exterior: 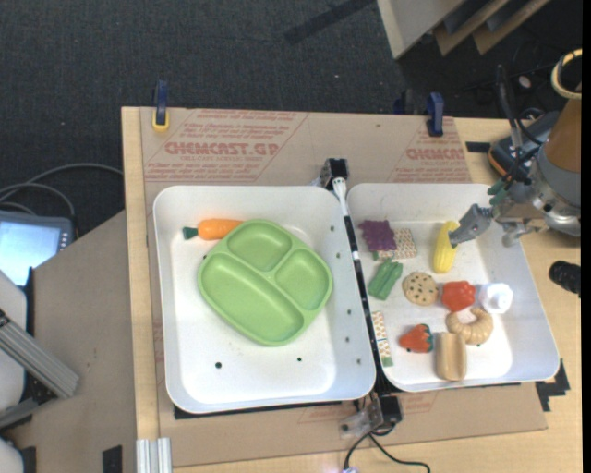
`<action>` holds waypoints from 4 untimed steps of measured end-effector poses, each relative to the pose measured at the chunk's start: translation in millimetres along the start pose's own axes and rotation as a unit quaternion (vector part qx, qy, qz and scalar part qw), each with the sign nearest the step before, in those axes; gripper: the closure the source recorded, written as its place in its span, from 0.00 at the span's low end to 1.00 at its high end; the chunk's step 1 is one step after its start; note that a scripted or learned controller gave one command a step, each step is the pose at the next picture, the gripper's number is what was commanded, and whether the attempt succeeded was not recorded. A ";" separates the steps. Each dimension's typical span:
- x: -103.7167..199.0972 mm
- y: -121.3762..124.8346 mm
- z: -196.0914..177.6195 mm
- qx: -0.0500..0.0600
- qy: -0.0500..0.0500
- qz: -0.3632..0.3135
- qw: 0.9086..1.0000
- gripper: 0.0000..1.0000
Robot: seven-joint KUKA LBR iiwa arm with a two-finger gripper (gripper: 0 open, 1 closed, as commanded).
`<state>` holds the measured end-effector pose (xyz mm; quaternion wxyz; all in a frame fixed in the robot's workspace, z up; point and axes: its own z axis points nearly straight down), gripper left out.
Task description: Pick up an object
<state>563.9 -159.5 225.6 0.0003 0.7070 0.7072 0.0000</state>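
Bench on dark carpet, seen from above

A dark grey carpet (185, 46) covers the floor around the bench (277, 139), whose brown top bears red printed lettering and is held at its far edge by two clamps, one yellow-tipped (162, 103) and one blue (434, 113). A pale cardboard panel (83, 305) lies to the left, near a looping cable (55, 175). Light wooden furniture (452, 23) stands at the upper right. Lighting is even and soft.
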 end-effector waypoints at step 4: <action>146.0 81.7 33.0 -0.007 0.002 -0.005 1.000 1.00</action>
